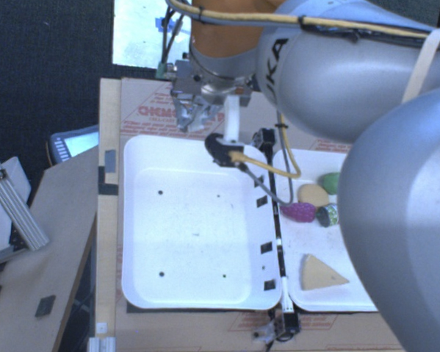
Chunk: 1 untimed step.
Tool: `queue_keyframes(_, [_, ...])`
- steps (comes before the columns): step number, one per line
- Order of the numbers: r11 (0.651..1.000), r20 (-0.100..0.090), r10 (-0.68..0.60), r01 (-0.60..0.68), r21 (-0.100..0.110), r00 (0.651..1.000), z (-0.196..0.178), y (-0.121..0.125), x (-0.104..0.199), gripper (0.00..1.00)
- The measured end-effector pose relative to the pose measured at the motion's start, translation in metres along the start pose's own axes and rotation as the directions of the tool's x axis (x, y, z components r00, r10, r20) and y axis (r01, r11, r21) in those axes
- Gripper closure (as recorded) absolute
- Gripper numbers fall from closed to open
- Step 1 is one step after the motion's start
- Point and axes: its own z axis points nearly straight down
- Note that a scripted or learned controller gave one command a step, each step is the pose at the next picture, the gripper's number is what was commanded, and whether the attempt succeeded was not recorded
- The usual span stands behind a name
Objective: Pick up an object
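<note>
Beyond the far rim of the left bin (133, 226), the tool (196, 117) is positioned over the cardboard sheet (146, 112) on the table (63, 222); whether it is open or closed cannot be told, and nothing is seen held in it. The objects to be picked are all located in the right bin (324, 298), to the right of the tool and nearer the camera. A magenta, bumpy, berry-like piece (300, 211) is seen closest to the divide between the bins. Just beside it a tan rounded piece (313, 194) is placed, and a green rounded piece (330, 182) lies beyond that. A small green-and-white item (328, 215) is partly hidden by the arm. A tan wedge (321, 273) lies apart from these, nearest the camera. Red printing is visible on the cardboard left of the tool, mirrored and not legible. Part of the lettering "KA" is shown on the arm (358, 61).
</note>
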Motion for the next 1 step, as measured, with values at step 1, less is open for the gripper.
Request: queue_keyframes(1, [1.000,-0.006,-0.006,0.006,-0.012,1.000,0.0002,-0.0570,0.0015,1.00])
